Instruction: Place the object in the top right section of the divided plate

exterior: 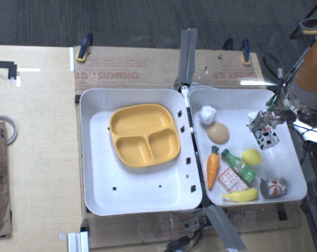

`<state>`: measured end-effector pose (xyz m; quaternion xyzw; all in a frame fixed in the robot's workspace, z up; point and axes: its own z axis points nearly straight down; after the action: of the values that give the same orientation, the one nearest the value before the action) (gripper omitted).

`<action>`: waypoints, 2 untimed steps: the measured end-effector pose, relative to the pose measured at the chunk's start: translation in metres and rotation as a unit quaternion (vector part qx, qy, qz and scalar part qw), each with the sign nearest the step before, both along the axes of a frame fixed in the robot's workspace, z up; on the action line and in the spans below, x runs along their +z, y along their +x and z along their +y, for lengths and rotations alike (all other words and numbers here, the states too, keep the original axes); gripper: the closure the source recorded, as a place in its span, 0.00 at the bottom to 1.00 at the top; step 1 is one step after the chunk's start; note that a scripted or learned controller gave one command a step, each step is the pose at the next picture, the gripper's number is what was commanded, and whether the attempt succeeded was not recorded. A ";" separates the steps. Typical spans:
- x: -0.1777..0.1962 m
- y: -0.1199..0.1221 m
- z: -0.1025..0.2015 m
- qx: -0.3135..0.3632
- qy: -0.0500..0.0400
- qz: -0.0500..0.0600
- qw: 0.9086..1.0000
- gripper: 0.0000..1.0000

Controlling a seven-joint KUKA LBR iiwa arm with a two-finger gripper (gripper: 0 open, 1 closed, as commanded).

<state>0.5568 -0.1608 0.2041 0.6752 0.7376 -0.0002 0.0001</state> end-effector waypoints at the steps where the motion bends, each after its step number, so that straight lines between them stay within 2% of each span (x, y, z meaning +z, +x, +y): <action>1: -0.032 -0.042 0.058 0.112 0.000 0.001 0.994 1.00; 2: -0.013 -0.068 0.153 0.054 0.000 0.002 0.999 1.00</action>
<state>0.4884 -0.0078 0.1908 0.6342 0.7732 -0.0012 -0.0012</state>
